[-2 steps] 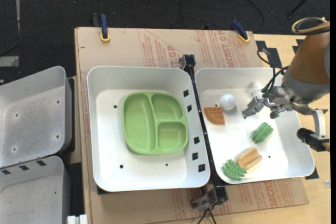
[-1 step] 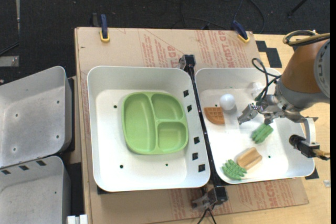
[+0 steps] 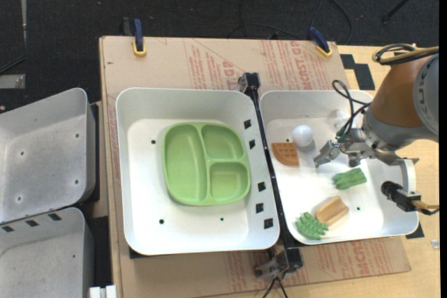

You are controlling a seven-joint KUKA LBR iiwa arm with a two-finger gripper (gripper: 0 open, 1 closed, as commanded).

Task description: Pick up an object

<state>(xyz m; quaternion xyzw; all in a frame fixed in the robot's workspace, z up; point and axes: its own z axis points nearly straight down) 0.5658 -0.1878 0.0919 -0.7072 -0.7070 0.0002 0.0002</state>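
Dark floor with loose cables surrounds a cardboard-topped bench that carries two shallow white bins side by side, and the black divider between them serves as the landmark. Far left of the divider, off the bench, lie two white perforated panels. Just left of the divider sits the left bin, and in its middle rests a green divided plate with three compartments, lying flat and well apart from the bin walls. Just right of the divider is the right bin, which holds the small things: a brown waffle-like piece lies nearest the divider, with a white ball just beside it on the far side; lower down, a green spiky toy lies touching a tan block. Farther right of the divider, a green ridged piece lies flat on the bin floor. The gripper hangs just above and to the left of that green piece, its fingers spread apart with nothing between them, so it grasps no object. Farthest right of the divider, the grey arm with its orange band reaches in over the bin's rim
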